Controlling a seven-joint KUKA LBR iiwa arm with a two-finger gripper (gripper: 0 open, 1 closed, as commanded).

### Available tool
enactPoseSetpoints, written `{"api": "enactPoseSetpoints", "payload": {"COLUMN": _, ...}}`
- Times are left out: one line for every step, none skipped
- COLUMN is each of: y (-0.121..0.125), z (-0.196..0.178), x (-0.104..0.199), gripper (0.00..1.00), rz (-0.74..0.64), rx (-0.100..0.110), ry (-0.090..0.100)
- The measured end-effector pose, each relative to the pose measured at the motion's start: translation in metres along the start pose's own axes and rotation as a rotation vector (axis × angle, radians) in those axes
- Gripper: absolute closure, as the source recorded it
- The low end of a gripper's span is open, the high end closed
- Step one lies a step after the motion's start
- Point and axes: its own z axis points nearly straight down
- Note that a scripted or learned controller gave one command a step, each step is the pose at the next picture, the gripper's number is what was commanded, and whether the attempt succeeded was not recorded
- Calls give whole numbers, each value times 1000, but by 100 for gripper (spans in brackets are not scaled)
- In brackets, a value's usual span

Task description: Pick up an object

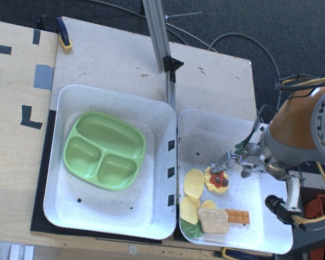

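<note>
while gripper (223, 164) hovers just above yellow-red toy (217, 181), finger spread unreadable, grasp unclear.

Bystanders on my bench

I see a green divided plate (105, 151) in the left bin (53, 201), a blue-and-yellow clamp (64, 33) upper left, and a metal rail (157, 21) top centre.

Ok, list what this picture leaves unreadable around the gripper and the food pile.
- Gripper in the camera view: too small and dark against the red-topped piece to tell if it touches it.
- Green piece: mostly covered by the yellow slices and the toast.
- Arm: cut off at the right edge.
</note>
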Motion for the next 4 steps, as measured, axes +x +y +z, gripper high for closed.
{"api": "enactPoseSetpoints", "payload": {"y": 2, "z": 56, "x": -9, "gripper": 0, "rz": 0, "rx": -1, "ry": -1}}
{"api": "enactPoseSetpoints", "payload": {"y": 5, "z": 41, "x": -8, "gripper": 100, "rz": -2, "rx": -10, "ry": -1}}
{"api": "enactPoseSetpoints", "payload": {"y": 0, "z": -20, "x": -5, "gripper": 100, "rz": -1, "rx": -13, "ry": -2}}
{"api": "enactPoseSetpoints", "payload": {"y": -4, "z": -65, "x": -10, "gripper": 100, "rz": 0, "rx": -12, "ry": -2}}
